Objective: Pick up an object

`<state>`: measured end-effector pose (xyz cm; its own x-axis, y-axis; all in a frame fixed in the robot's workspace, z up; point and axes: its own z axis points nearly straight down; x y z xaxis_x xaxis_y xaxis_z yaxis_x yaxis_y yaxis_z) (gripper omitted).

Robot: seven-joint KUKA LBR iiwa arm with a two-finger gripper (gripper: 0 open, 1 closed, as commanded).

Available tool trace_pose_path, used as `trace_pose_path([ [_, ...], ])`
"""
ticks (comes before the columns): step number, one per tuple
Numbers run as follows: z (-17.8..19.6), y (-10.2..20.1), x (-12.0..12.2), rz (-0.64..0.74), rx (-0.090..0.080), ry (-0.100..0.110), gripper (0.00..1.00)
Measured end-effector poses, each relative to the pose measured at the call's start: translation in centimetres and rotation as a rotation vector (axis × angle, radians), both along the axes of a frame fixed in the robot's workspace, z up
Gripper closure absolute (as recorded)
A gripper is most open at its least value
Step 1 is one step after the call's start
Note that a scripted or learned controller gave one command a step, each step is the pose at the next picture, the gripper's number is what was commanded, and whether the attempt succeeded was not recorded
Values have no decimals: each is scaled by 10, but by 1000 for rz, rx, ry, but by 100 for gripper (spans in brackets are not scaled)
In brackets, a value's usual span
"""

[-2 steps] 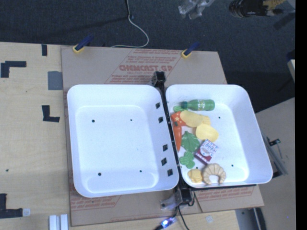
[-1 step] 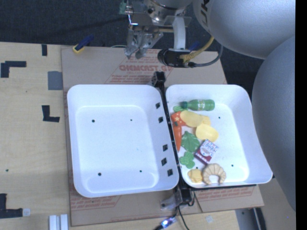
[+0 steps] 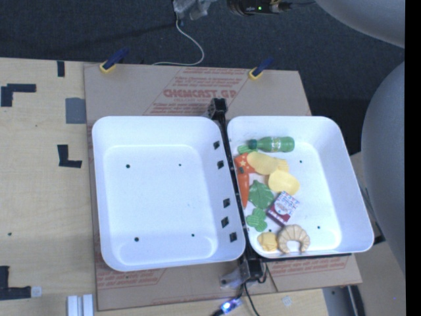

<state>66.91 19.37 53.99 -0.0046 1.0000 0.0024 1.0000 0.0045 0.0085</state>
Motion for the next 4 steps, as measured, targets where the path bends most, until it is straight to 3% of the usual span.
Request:
trace_pose_path([
  [1,-205,-28,-5,-7,-10,32,100],
  [2,3,-9,0,-1,1,-4,100],
  [3,-208,41,-3,-1,-9,30,100],
  [4,-77,25,-19,-4,-1,5,100],
])
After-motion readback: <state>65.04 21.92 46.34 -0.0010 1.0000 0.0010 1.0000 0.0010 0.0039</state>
